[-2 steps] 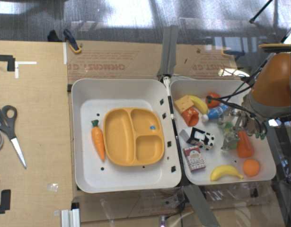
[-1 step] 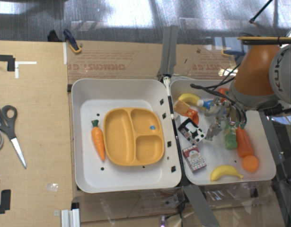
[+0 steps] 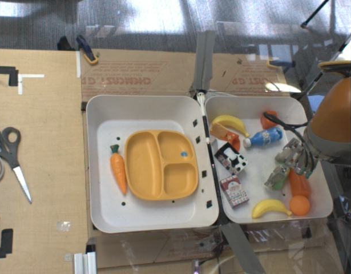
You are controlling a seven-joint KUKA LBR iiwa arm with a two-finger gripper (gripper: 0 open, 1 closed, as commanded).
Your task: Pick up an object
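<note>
Pale wood surface [image 3: 44,153] with scissors [image 3: 12,158]; cardboard [image 3: 141,73] behind carries mirrored, unreadable print. The jaws [image 3: 281,173] hover low in the right bin [image 3: 261,100] beside an orange bottle [image 3: 299,182]; their opening cannot be told. A small box [image 3: 234,191] bears illegible print.

The counter [image 3: 38,153] carries two white bins [image 3: 98,170] at right, scissors [image 3: 14,158] at left.

Only readable text you've got: upside-down red print on the cardboard sheet [image 3: 141,73] up-left of the pincer [image 3: 283,173], looks like "CHEMICAL GU…", partly cut off. The small red box [image 3: 234,191] just left of the pincer has print, too small to read.
</note>
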